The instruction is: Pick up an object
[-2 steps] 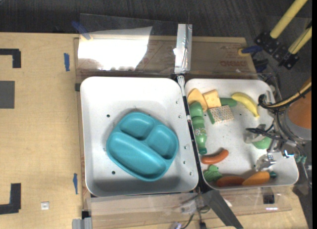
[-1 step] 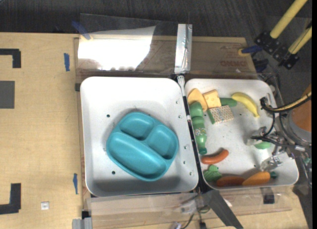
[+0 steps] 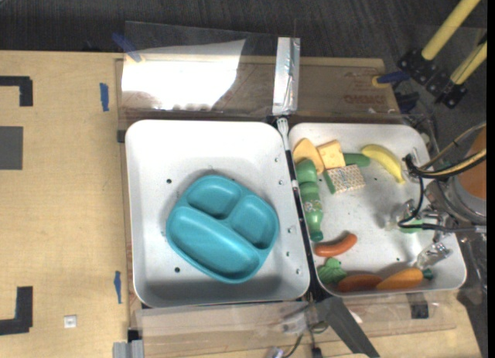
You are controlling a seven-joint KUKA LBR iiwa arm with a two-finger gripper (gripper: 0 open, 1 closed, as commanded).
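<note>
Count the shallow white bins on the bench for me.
2: the left shallow white bin holds a teal divided plate; the right white bin holds toy food.

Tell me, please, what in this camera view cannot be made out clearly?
- Pincer: small and blurred among cables at the right bin's edge; open or shut unclear.
- Arm: cut off by the frame's right side.
- Green item in the right bin's near left corner: too small to identify.
</note>
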